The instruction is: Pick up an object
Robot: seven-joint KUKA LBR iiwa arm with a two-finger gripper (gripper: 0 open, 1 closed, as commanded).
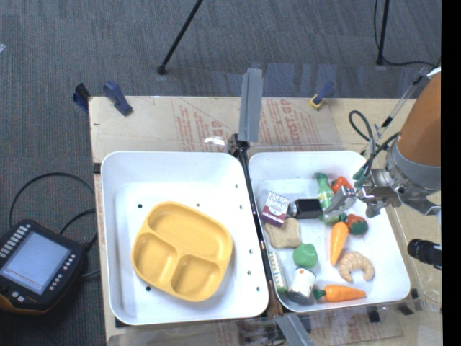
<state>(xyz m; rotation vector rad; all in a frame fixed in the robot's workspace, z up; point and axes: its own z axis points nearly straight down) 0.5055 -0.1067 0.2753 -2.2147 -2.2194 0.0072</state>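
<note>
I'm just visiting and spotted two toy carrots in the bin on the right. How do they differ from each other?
The upper carrot lies nearly lengthwise up the bin with its tip toward the near edge, while the lower carrot lies crosswise with its tip pointing right. The upper carrot sits mid-bin beside the croissant-like piece; the lower carrot rests near the front wall of the right bin. The lower carrot's green top is plain to see. Both are orange and tapered.

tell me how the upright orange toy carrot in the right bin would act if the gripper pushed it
The orange plastic carrot is tapered and round, so it would probably roll or pivot rather than slide straight. It looks like a light, stiff toy, so it likely would not bend. The croissant-shaped toy beside its tip may block it.
</note>
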